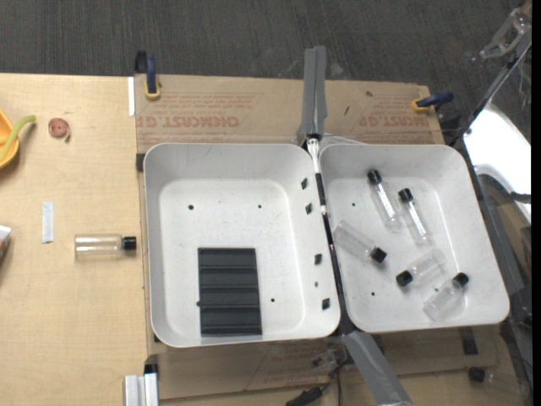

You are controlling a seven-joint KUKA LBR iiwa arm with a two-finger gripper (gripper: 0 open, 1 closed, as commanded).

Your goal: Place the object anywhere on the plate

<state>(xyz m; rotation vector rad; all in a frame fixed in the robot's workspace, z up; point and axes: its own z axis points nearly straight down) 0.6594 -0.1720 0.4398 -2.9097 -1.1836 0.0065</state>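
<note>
While two white bins stand side by side on the bench, the task's things are divided between them. The left bin holds the plate, a dark ridged rectangle which lies flat on the floor of the bin, near its front wall and a little left of the middle. No object lies on the plate.

The right bin holds five clear vials with black caps, all lying on their sides. Two vials lie near each other toward the back of the bin, almost parallel, with their caps pointing to the back. A third vial lies near the left wall, tilted, with its cap toward the front right. The fourth vial and the fifth vial are near the front right corner, close together.

One more clear vial lies on the bench at the left of the left bin, with its black cap pointing to the bin. Farther left are a white strip, a small reddish disc and a yellow thing at the edge. Under both bins is a sheet of cardboard, held with blue clamps at the back.

Whether the claw is spread or pressed together, I cannot tell.
</note>
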